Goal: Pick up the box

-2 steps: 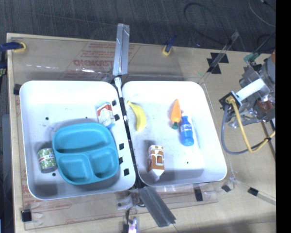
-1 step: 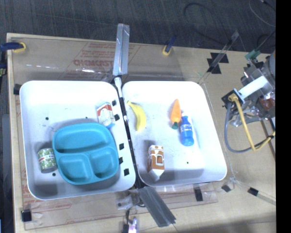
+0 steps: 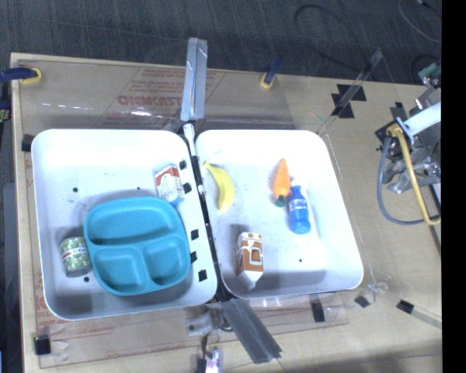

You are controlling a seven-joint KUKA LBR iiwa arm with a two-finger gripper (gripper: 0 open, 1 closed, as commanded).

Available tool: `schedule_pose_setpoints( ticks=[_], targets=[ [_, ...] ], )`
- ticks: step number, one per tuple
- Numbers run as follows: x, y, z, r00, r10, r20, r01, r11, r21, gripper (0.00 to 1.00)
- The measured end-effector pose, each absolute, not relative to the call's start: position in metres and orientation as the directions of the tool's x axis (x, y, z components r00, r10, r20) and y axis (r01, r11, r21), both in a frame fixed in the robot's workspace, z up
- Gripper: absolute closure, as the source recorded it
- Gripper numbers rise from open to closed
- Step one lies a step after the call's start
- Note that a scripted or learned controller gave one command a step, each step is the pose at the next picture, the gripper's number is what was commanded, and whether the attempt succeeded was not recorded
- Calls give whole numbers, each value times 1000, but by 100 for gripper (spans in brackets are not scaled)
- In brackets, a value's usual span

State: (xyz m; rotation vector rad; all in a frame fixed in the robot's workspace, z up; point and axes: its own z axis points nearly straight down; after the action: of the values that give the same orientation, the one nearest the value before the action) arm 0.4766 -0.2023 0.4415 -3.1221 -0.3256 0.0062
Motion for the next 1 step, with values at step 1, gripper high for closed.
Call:
schedule_pose_setpoints(
  ticks=[1],
  targets=[
    [477, -210, 354, 979, 206, -5, 206, -979, -4, 100]
  ],
)
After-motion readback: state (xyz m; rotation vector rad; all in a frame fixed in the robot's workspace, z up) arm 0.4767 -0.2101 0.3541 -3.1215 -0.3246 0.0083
